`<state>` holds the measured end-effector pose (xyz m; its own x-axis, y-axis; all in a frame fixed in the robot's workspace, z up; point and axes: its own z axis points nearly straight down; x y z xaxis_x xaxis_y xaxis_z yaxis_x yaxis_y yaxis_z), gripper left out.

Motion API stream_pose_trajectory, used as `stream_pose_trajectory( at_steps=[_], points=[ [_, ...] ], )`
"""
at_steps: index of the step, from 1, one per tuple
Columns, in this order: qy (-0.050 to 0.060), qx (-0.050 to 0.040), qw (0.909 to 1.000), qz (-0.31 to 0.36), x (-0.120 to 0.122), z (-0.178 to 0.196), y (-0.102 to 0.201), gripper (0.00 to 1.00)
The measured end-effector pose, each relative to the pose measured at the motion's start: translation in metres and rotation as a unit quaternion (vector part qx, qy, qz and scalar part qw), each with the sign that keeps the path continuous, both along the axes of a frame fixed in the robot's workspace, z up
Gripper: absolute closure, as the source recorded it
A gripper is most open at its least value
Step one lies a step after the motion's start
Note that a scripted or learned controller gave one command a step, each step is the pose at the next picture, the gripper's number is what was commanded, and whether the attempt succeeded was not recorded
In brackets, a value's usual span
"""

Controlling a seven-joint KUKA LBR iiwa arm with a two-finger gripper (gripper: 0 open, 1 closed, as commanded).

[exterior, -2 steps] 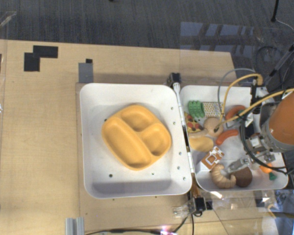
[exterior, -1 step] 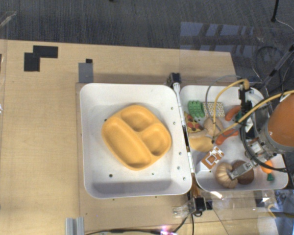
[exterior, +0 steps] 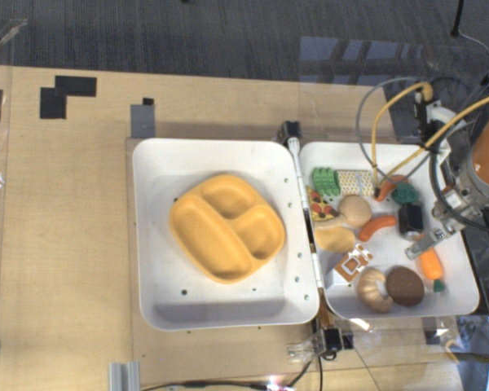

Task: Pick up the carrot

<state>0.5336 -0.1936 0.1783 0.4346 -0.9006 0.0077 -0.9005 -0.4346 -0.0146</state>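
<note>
The carrot [exterior: 430, 265] is a short orange piece with a green stub at its near end. It lies in the right bin [exterior: 464, 301], close to the right wall. My gripper [exterior: 418, 236] hangs just above and to the left of the carrot's far end, near or touching it. A second orange piece with a green top [exterior: 394, 190] lies further back in the same bin, partly under a yellow cable.
The right bin also holds a green block [exterior: 326, 179], a red-orange sausage shape [exterior: 377, 225], a pale round item [exterior: 354, 210], a brown ball [exterior: 405, 286] and a bagel [exterior: 372, 288]. The left bin [exterior: 159, 300] holds a yellow divided plate [exterior: 226, 227]. Cables loop at back right.
</note>
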Motion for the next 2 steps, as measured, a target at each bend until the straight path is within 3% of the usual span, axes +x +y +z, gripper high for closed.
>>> stream_pose_trajectory(
  at_steps=[1, 2],
  points=[
    [0.006, 0.0022, 0.9989, 0.047, 0.015, -0.028, -0.002, 0.00],
    [0.005, 0.0007, 0.9958, 0.092, 0.035, -0.092, -0.003, 0.00]
  ],
)
